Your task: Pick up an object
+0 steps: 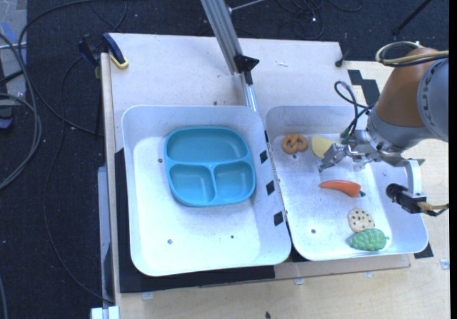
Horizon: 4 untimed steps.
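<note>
The bench (pixel 178 68) is the widest thing here, pale and bare behind the right bin (pixel 308 205), which I take as my mark for everything else. The left bin (pixel 146 235) lies touching the right bin's left wall, and it bears a blue divided plate (pixel 211 165) in its upper middle, well apart from the right bin. My arm (pixel 408 100), grey with its orange band, comes in over the right bin's far right corner and bends down toward its upper middle. A long metal rail (pixel 218 14) slants from beyond the bench down to the right bin's upper left corner. My gripper (pixel 334 159) hangs over the upper middle of the right bin; whether it is released or clenched I cannot tell from this slant, and I see nothing caught in it. Inside the right bin, the things to pick lie loose: a green knobbly lump (pixel 368 240) near the lower right corner, an orange carrot-like piece (pixel 340 186) in the middle, just below my gripper, a speckled cookie (pixel 360 220) just above the green lump, a yellow piece (pixel 320 145) just beside my gripper on its upper left, and a brown pretzel (pixel 293 143) near the upper left corner.
</note>
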Each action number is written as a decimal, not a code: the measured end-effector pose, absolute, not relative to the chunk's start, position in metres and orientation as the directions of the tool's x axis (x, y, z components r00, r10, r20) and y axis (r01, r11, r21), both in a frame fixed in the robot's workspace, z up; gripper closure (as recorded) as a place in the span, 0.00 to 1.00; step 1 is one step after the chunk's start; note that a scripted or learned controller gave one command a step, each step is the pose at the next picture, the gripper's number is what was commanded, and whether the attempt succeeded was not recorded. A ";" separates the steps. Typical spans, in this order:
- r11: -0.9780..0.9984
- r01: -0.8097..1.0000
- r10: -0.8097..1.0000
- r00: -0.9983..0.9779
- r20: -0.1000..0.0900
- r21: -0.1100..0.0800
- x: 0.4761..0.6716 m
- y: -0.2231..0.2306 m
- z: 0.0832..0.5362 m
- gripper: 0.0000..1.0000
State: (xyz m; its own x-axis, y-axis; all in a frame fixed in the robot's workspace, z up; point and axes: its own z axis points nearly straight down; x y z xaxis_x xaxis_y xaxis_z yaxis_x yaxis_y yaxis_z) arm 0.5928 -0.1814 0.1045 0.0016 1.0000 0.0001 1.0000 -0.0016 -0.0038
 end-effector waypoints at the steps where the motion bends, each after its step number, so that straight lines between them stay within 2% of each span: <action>1: -0.001 1.000 1.000 0.001 -0.001 0.002 0.594 -0.181 0.118 1.00; 3: 0.003 1.000 1.000 -0.003 -0.002 0.007 0.598 -0.171 0.215 1.00; 4: 0.007 1.000 1.000 -0.007 0.002 0.000 0.592 -0.125 0.226 1.00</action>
State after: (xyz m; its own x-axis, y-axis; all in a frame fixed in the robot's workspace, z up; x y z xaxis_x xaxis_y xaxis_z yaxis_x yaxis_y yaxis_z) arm 0.5922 -0.1249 0.2255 -0.0068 1.0000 0.0020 1.0000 0.0068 0.0005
